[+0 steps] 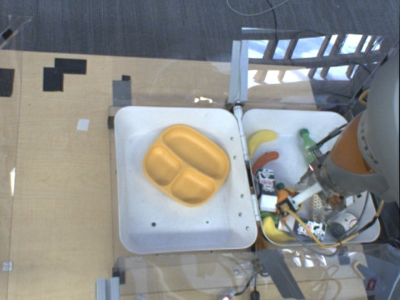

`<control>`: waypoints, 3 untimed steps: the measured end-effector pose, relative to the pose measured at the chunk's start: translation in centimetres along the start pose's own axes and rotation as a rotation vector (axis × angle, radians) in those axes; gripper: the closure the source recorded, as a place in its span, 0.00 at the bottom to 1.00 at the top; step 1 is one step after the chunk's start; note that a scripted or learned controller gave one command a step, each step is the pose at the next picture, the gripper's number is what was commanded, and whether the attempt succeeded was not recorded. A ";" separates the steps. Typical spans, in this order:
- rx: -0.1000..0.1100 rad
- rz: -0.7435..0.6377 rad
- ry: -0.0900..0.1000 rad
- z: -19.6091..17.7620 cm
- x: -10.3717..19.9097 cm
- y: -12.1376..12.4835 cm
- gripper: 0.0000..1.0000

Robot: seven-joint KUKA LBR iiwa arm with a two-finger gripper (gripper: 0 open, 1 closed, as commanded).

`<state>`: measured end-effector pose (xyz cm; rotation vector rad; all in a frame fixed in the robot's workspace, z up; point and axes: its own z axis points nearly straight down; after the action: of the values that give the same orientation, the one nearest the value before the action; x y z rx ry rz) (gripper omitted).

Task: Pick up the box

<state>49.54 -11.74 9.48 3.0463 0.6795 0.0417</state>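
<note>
My arm low over the crowded right bin, the box by the divider.

The box (267, 181) stands near the right bin's (284, 119) left wall, hemmed by a banana (261, 139) and a sausage (265, 160); open floor lies toward the back. My gripper (289, 206) reaches slantwise just beside it; its state I cannot tell.

A robotics lab: a wooden bench (56, 186) on grey carpet (125, 17), black marker squares (62, 72) at ten o'clock, a loose cable (262, 8) at twelve, metal brackets (237, 74) holding white bins (181, 236).
</note>
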 end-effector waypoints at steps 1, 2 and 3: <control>0.003 0.231 0.000 0.0 0.0 -0.1 0.00; 0.003 0.230 -0.003 0.0 0.9 -2.3 0.00; 0.005 0.218 0.001 -1.2 1.2 -2.3 1.00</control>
<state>49.61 -9.14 10.63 3.1101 0.3451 0.0444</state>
